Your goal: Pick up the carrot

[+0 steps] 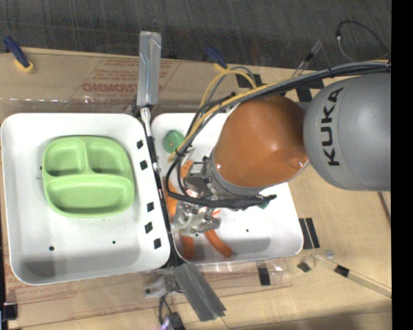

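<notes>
One carrot lies low in the right bin, bottom centre of frame, long axis slanting down-right. My gripper hangs just above-left of it, nearly touching. I can't tell its opening; the wrist blocks my view.

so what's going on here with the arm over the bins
The grey KUKA arm with the orange band reaches in over the right white bin, its gripper low among the items near the bin's left side. An orange carrot lies on the bin floor just below the gripper, and a small green round item sits farther up. The left white bin holds a green divided plate.
</notes>
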### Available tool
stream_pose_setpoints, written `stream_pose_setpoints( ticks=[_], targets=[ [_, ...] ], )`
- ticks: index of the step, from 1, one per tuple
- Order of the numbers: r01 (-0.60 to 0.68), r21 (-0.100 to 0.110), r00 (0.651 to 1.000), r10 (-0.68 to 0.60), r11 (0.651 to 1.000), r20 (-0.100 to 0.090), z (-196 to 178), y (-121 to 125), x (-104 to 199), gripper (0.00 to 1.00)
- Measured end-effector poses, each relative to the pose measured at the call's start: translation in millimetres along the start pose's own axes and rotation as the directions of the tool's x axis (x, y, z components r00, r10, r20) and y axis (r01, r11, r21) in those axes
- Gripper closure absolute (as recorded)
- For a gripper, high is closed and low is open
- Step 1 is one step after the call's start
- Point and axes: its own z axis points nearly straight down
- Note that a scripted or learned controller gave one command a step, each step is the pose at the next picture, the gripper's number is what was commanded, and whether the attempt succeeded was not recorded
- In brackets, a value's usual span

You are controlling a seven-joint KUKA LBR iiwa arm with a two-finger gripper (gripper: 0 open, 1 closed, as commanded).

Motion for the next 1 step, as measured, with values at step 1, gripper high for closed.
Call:
stream_pose_setpoints(
  ticks=[1],
  targets=[
    [0.312, 0.008, 0.950, -0.312, 0.950, 0.000, -127.9, -49.0, 43.9, 1.00]
  ],
)
